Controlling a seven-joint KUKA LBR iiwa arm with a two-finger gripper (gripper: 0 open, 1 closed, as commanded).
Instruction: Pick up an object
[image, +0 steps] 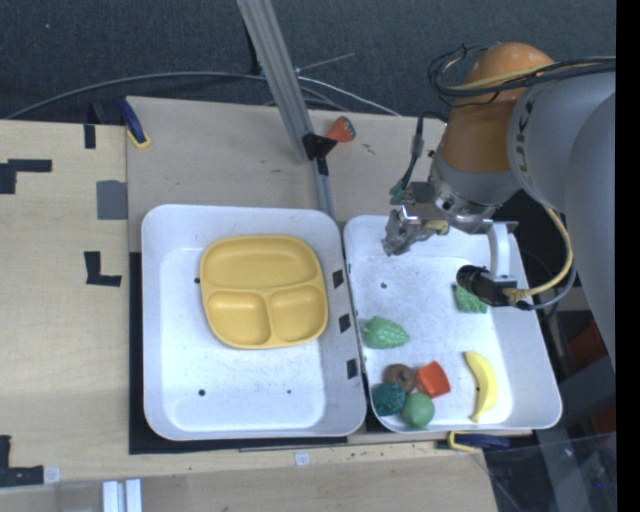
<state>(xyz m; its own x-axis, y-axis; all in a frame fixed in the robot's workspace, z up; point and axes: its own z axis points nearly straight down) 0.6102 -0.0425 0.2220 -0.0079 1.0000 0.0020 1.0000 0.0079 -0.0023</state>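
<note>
Well below the hand (397, 243) lies a green toy (384, 332).

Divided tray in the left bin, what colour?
Yellow. The divided tray shows plainly in the camera view, lying in the left bin.

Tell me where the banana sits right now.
In the camera view, the banana lies in the right bin near its front right corner, just right of the orange block.

No text, label or number can be read anywhere
</note>
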